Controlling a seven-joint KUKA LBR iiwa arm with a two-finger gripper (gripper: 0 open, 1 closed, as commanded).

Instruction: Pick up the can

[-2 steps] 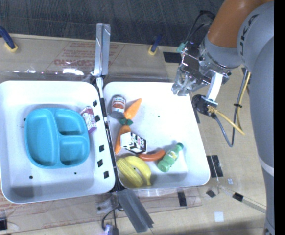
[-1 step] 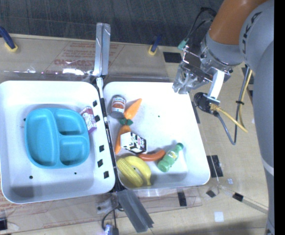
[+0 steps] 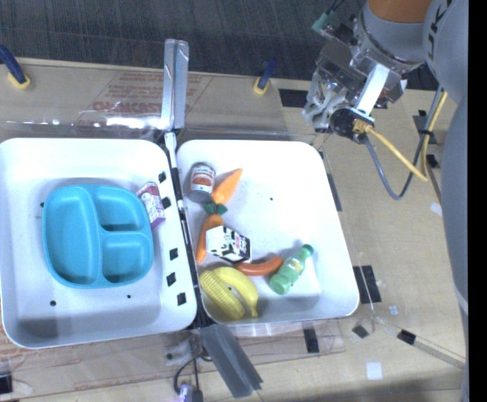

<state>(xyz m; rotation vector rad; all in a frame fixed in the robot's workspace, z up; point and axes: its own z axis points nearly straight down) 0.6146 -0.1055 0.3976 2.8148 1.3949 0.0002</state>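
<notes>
The can (image 3: 202, 179) lies in the right bin (image 3: 331, 224), up near its back left corner, close against the divider between the two bins. It looks small, with a brownish label and a pale rim or lid turned toward the camera; whether it stands tilted or lies on its side is hard to tell. As a judgement, it should be stiff and light, its rounded metal wall smooth and liable to roll or slip, so a hold across the body at mid-height, with the grip square to its axis, seems safest.

A carrot (image 3: 227, 188) touches or nearly touches the can on its right side, which crowds that flank; the bin wall crowds the other. Further forward lie a small black-and-white carton (image 3: 227, 243), a banana (image 3: 237, 288), corn (image 3: 217, 291) and a green bottle (image 3: 290, 271).

The left bin (image 3: 9, 249) holds a blue tray (image 3: 97, 233) and a small packet (image 3: 152, 202).

The hand (image 3: 337, 107) hangs above the surface behind the right bin's far corner, well apart from the can; I cannot tell how it is set.
</notes>
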